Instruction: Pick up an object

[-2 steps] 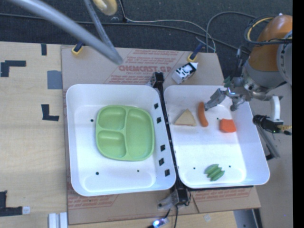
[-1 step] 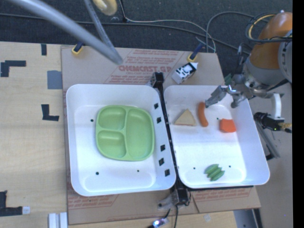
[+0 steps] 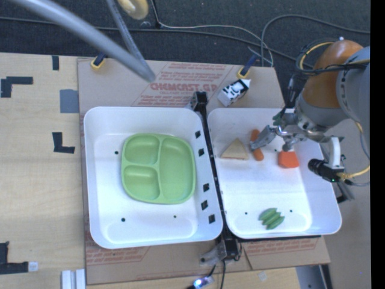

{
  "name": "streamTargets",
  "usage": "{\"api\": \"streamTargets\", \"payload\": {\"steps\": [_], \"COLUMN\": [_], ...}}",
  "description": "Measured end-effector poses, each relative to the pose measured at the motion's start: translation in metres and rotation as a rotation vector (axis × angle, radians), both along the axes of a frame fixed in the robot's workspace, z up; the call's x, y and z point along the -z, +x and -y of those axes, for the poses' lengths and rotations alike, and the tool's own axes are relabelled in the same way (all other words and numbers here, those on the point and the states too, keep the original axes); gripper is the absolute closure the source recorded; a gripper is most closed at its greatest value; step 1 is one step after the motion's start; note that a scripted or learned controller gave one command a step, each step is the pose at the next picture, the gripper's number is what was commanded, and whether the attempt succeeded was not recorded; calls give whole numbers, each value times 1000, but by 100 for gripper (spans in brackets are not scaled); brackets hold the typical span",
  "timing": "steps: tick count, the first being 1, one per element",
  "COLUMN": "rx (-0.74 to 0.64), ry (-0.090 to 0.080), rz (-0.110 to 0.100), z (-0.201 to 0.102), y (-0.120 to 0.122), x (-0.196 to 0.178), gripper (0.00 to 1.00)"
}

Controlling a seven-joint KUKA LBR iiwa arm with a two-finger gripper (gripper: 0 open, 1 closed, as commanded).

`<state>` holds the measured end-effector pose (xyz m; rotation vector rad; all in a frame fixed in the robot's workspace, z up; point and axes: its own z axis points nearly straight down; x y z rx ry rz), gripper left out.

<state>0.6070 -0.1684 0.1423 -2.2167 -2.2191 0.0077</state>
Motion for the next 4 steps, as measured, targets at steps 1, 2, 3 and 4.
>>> {"api": "streamTargets", "payload": {"steps": [1, 2, 3, 4], "rx": [1, -2, 0, -1], "ry": [0, 3, -1, -1], "rz": [7, 14, 10, 11], "z": [0, -2, -3, -3], "y": [1, 3, 4, 5], "x": [50, 35, -28, -82], "gripper": [0, 100, 100, 100]}}
